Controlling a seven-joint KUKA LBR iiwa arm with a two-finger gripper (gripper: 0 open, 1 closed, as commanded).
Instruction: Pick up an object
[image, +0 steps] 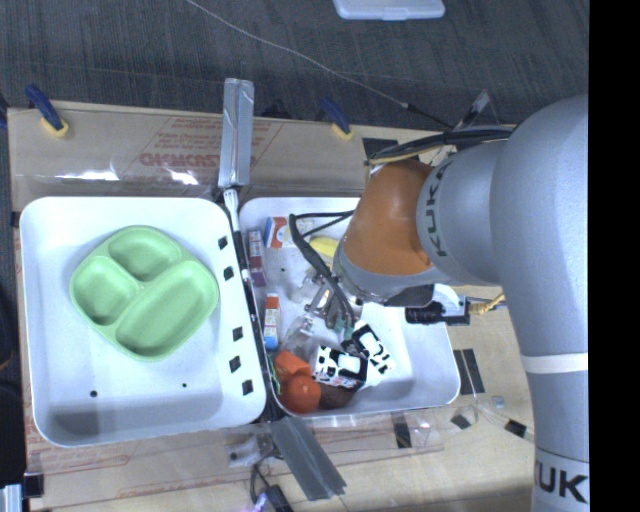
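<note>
The pick candidates lie in the right bin (440, 385), bunched toward its left and near side. The closest to the tool is a black-and-white patterned object (352, 362), with an orange-red rounded object (296, 380) touching it on the left, at the bin's near left corner. A yellow item (322, 247) lies at the far side of the same bin, partly covered by the arm, and a narrow red-and-white packet (270, 315) lies along the left wall with its long axis running near to far.

The gripper (330, 308) hangs over the middle of this clutter. From it, the patterned object lies just toward the near side and slightly right; the orange-red object lies near and left. Neither is seen between the fingers. The finger region is a tangle of metal and cable from this angle, so whether the claw is spread or closed, or has hold of anything, cannot be told.

Judgement: the coming move turns on that short near-side offset; a straight descent would probably land on the bin floor or on small clutter, not on the patterned object.

The left bin (40, 300) holds a green compartment tray (145, 290), well apart from the tool. The grey arm (520, 230) enters from the right, its orange band (395, 220) above the wrist.
</note>
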